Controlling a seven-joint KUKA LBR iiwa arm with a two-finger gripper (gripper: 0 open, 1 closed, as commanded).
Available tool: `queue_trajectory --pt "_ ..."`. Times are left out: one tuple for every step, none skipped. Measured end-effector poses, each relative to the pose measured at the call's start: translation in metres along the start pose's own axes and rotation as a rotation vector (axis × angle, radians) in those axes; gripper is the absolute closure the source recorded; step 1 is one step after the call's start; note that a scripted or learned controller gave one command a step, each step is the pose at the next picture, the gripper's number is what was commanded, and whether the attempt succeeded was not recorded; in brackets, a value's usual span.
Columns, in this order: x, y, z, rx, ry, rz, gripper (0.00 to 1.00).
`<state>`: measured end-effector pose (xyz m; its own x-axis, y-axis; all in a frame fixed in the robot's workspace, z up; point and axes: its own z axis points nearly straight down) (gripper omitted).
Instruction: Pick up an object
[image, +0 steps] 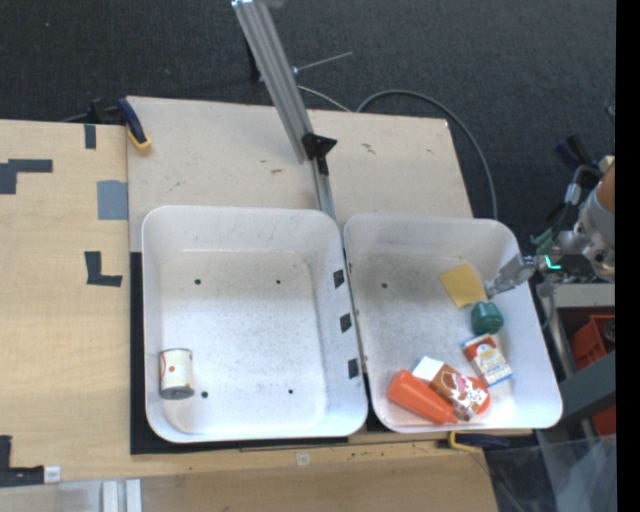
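On the bench (240, 150), two shallow white bins sit side by side, walls touching along the middle, presumably so items can be moved from one to the other. Left bin (240, 225): nearly bare, holding one small can (176, 374) with a red-and-white label, lying near the front-left corner, well apart from everything else. Right bin (420, 235): holds the clutter, all gathered toward its right and front side, within short reach of the arm. Arm (600, 215) enters at the right edge, wrist hanging just beyond the bin's right wall; gripper (508, 274) pokes over that wall, tip near the yellow block. Whether the claw is spread or closed cannot be told at this size; nothing is seen between it. Pickable things, largest down: orange bottle (420, 398) lying flat by the front wall; red printed packet (463, 390) touching it; small carton (487, 360) just beside; yellow block (462, 284) flat on the floor; green rounded piece (487, 318) between block and carton. Judgement: nothing lifted yet; block or green piece is the likeliest target, being closest.
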<state>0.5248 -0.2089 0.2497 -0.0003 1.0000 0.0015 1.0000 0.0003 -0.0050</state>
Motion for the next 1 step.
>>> queue_trajectory --pt "0.0001 0.0008 -0.0019 -0.004 -0.001 -0.001 0.0"
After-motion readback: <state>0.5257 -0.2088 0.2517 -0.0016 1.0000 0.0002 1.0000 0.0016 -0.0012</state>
